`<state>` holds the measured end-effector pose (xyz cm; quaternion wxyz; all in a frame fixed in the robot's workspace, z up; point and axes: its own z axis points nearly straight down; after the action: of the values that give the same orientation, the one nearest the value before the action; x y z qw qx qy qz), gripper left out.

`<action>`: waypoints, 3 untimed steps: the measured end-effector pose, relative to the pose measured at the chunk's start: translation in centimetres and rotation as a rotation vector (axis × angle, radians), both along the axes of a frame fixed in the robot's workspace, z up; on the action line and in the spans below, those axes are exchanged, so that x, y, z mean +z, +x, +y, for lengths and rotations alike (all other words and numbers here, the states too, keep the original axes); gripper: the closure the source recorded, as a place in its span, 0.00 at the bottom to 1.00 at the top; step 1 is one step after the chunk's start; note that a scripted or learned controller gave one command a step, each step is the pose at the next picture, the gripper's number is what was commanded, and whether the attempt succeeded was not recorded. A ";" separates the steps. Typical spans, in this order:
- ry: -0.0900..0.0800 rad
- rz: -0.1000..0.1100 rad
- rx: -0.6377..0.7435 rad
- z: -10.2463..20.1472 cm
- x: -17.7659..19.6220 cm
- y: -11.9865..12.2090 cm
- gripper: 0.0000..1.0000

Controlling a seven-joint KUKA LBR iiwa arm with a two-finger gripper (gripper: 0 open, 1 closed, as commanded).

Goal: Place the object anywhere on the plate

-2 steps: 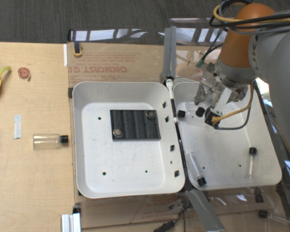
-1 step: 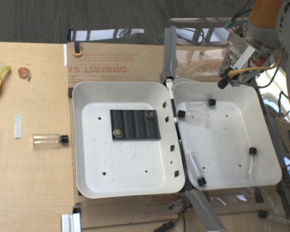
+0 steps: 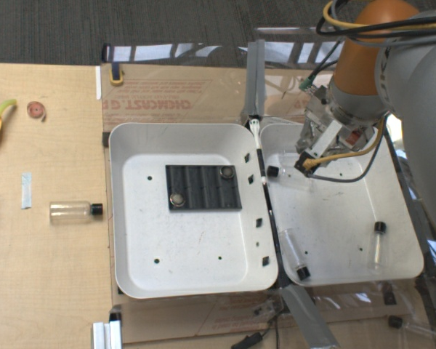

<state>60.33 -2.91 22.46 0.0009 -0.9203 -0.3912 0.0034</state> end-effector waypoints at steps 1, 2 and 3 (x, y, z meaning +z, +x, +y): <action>0.000 -0.002 -0.027 -10.1 4.7 -5.6 1.00; 0.000 0.000 -0.068 -5.9 0.4 -12.2 1.00; -0.002 -0.002 -0.286 -14.1 10.3 -12.6 1.00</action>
<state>47.74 -17.02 32.75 -0.0002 -0.9667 -0.2559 0.0026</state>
